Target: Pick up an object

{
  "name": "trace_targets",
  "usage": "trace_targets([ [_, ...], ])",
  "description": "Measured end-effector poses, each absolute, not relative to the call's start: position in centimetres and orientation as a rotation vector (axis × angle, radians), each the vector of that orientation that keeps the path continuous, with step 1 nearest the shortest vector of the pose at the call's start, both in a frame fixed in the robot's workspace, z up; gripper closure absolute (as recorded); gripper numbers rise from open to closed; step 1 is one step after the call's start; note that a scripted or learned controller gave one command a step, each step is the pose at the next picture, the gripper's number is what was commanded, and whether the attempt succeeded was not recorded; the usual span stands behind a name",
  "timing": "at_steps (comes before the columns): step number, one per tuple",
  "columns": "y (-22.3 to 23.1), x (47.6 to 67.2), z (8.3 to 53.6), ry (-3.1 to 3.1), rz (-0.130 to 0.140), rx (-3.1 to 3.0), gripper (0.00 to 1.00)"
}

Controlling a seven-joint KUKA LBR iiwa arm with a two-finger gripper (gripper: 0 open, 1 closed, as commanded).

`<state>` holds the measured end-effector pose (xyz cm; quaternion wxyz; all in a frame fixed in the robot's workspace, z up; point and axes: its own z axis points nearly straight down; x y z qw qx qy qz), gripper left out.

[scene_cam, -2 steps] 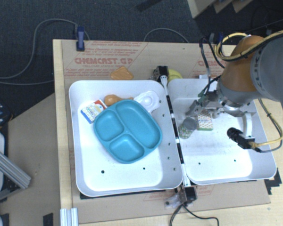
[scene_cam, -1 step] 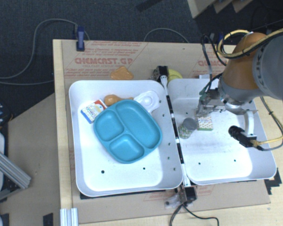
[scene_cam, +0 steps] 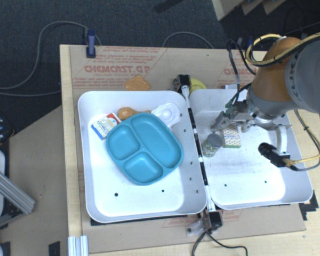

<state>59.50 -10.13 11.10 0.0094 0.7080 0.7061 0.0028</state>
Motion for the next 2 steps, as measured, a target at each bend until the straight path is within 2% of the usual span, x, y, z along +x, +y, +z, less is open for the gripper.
trace_targets([
  [1,-9.9,57.3,8.4,2.223,-0.003,2.225,0.00],
  [2,-9.9,57.4,9.5,2.221,0.000,2.223,1.00],
])
